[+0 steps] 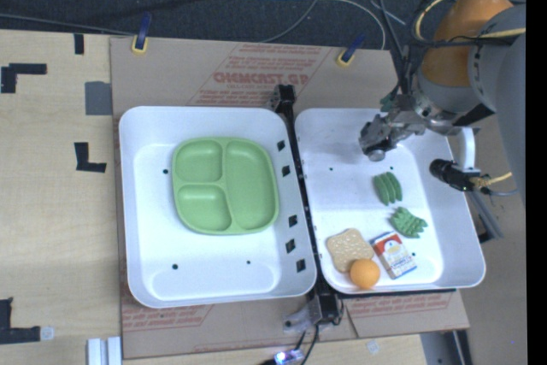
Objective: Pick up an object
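A robot claw (377,141) hovers over the upper part of the right bin (338,128), holding nothing; whether it is spread or pressed together cannot be told. The approach step seems in hand. The nearest object, a green pea pod (387,187), lies just below it, so the next move calls for shifting over and descending.

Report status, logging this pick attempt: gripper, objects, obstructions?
Gripper over right bin, upper part, nothing seen held. Pea pod just below it. Nothing blocking.
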Controlling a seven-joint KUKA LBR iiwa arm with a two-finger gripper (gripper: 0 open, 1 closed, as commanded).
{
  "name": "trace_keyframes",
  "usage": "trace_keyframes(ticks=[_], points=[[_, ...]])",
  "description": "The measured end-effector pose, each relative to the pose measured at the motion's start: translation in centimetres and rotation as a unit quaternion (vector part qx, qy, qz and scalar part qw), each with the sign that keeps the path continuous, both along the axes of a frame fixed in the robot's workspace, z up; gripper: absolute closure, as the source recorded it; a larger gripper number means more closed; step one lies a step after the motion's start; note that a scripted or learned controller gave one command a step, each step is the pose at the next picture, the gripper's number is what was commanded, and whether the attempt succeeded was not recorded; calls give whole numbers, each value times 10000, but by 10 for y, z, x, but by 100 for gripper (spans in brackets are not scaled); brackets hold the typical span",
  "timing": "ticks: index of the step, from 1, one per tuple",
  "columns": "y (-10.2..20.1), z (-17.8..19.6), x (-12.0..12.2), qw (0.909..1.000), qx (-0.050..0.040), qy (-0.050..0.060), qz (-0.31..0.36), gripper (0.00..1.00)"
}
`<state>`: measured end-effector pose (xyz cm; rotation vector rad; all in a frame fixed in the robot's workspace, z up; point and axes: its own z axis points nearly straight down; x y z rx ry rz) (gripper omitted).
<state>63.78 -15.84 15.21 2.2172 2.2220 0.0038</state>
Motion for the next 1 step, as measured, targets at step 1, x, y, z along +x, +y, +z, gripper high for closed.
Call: trace_keyframes(ticks=[1], points=[[-4, 45, -4, 10000, -4, 1, -8, 100]])
